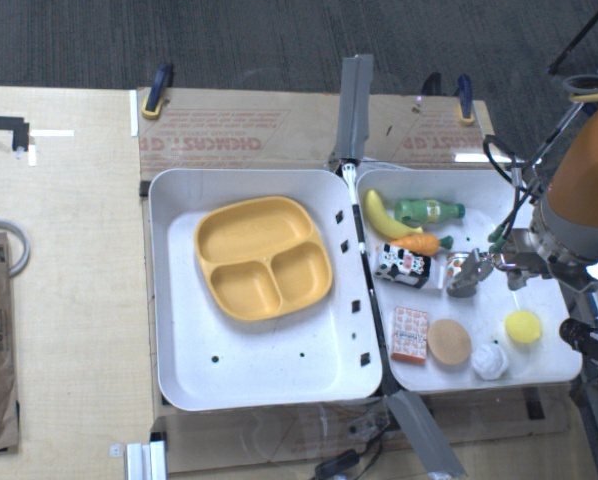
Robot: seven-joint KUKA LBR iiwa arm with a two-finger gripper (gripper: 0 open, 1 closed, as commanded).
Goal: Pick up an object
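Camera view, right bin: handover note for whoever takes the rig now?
Gripper: low in the right bin, beside the cow-print block; grip state unclear, nothing visibly held.
Right bin items: banana, green bottle, carrot, red card box, tan disc, white ball, yellow ball.
Left bin: yellow divided plate.
Done: the approach.
Left: grasp and lift one object.

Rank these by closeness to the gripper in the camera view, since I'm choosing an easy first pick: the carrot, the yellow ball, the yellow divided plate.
From the gripper:
1. Carrot, up and to its left, in the right bin.
2. Yellow ball, down and to its right, same bin; only slightly farther.
3. Yellow divided plate, across the divider in the left bin, clearly farthest.
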